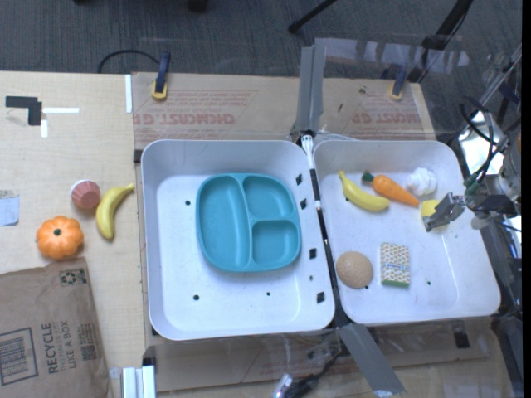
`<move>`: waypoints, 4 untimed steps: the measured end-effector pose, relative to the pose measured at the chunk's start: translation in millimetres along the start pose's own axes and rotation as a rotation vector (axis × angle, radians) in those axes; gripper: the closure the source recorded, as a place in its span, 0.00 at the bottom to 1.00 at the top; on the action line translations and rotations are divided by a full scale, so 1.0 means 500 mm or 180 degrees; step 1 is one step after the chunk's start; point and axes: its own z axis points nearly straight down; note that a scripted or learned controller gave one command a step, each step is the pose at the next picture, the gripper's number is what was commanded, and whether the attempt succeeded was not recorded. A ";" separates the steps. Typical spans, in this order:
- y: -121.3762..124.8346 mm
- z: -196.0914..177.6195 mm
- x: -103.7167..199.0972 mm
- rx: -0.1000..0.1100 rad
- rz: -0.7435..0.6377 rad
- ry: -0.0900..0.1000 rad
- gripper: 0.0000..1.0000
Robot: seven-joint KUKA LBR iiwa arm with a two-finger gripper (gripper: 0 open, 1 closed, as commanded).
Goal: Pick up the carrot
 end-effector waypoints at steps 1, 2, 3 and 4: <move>0.119 0.149 0.033 0.0001 -0.0411 0.0002 0.00; 0.277 0.332 0.011 -0.0009 0.0069 -0.0001 0.00; 0.276 0.314 0.010 -0.0003 0.0061 -0.0005 1.00; 0.213 0.133 0.176 -0.0004 -0.0144 -0.0001 1.00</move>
